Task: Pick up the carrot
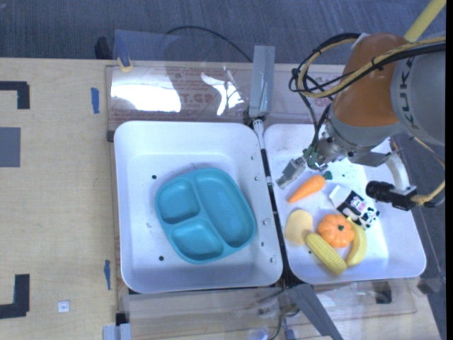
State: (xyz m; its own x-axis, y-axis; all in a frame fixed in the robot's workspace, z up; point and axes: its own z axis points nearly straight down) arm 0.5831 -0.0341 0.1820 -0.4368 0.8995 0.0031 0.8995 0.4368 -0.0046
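My gripper (301, 167) hangs over the right bin (407, 261), fingers spread, nothing between them. Carrot (307, 188) lies just below the fingertips, near the bin's left wall. Pumpkin (335, 230), corn cob (325, 252) and banana (357, 246) crowd the near edge. Blue divided tray (204, 214) occupies the left bin (134, 190).

The carrot (307, 188) is seen in orange; the divided plate (205, 214) is coloured turquoise; both bins (134, 190) are rendered white; the corn cob (325, 253) and banana (357, 248) are shown yellow; the small pumpkin (335, 231) is orange; the tabletop (49, 211) is pale wood with black markings.
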